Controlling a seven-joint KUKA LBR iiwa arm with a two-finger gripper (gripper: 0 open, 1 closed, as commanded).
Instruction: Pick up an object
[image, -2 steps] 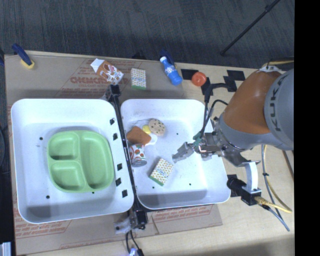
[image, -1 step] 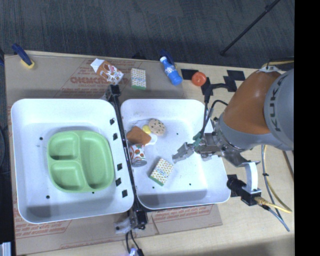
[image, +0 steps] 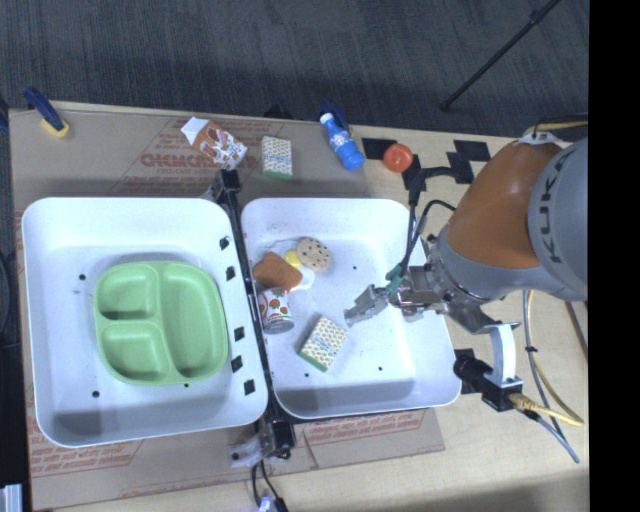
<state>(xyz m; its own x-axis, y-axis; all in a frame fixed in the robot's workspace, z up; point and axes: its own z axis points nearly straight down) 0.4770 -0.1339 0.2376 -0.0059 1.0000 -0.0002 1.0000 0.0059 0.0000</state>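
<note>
Grey metal claw (image: 362, 306) low inside right white plastic bin (image: 400, 385) — nothing between its fingers, how wide they stand too blurry to tell. Nearest thing, small patterned box (image: 324, 343), lies flat on bin floor just beside claw. Pick not done yet — grab and lift left.

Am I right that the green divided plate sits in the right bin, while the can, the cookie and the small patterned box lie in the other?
Not quite: the camera view shows the green divided plate in the left bin. The can, cookie and patterned box lie in the right bin.
</note>
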